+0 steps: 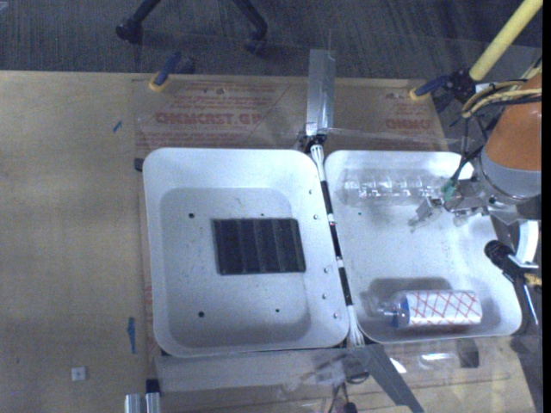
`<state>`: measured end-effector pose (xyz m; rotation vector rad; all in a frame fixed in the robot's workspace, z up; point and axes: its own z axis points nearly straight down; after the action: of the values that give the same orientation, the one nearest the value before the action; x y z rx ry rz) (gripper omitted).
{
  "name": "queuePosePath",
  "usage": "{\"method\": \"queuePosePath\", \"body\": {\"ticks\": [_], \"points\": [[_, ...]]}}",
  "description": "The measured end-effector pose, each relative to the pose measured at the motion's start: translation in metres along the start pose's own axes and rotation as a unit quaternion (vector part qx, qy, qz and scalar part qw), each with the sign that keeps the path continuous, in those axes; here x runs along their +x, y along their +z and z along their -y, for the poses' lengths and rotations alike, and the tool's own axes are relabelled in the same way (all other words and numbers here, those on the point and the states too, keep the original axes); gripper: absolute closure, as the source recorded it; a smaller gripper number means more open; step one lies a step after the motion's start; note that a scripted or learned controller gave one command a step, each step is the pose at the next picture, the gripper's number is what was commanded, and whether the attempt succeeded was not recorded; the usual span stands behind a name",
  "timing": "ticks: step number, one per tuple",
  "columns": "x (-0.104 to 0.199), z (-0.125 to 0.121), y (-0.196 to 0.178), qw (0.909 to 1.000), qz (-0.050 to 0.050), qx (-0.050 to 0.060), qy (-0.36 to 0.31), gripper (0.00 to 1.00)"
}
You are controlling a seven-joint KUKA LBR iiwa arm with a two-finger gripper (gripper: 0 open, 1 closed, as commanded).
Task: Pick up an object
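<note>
**Arm over the right bin, bottle by the front wall**

From the camera above, we see a brown table with two white bins side by side. The left bin has a dark ribbed block lying flat in its middle.

The right bin has two things in it. A clear tray lies near the back wall. It is see-through and hard to make out. A bottle with a red and white criss-cross label lies on its side near the front wall. Its blue cap points to the left.

The arm comes in from the right, grey with an orange band. The jaws hang over the back right part of the right bin, just beside the right end of the clear tray. They are small and blurry, so we cannot tell if they are spread or pressed together. We see nothing pinched between them.

The bottle is well apart from the jaws, on the front side of the bin.
</note>
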<state>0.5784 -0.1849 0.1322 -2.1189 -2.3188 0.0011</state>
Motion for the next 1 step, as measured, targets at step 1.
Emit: {"method": "queuePosePath", "body": {"ticks": [1], "points": [[0.0621, -0.0878, -0.0705, 0.9967, 0.001, -0.001, 0.081, 0.00]]}}
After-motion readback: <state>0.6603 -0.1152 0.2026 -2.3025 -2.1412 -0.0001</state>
